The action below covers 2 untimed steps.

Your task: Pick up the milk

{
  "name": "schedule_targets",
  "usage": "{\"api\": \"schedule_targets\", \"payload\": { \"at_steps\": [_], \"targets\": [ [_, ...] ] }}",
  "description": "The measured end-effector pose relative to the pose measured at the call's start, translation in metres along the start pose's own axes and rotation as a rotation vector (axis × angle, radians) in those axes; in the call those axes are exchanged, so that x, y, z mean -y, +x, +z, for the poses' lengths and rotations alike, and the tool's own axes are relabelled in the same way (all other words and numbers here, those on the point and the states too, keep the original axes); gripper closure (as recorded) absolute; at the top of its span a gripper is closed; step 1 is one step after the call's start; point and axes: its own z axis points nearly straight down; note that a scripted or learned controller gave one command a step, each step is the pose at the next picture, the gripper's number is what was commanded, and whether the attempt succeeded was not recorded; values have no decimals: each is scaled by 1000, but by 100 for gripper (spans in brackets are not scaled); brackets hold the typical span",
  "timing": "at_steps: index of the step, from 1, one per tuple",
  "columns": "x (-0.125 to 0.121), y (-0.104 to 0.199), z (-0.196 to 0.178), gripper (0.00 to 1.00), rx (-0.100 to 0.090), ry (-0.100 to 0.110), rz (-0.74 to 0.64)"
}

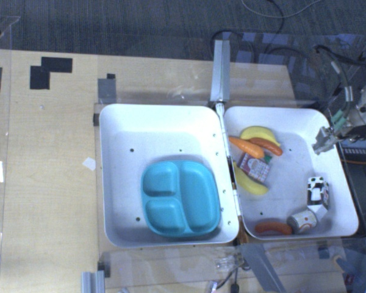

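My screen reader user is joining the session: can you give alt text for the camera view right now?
The gripper hovers at the right bin's right rim, above the milk carton lying near that bin's right wall. The same bin holds a banana, carrot, sausages and a can; the left bin holds a blue divided plate.

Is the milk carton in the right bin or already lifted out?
In. The milk carton rests on the floor of the right bin, near its right wall, with the gripper apart from it, higher in view.
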Motion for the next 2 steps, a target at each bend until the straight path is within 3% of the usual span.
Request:
{"api": "schedule_targets", "payload": {
  "at_steps": [1, 2],
  "targets": [
    [-2, 20, 114, 100, 0, 6, 605],
    [-4, 21, 104, 100, 0, 3, 598]
  ]
}}
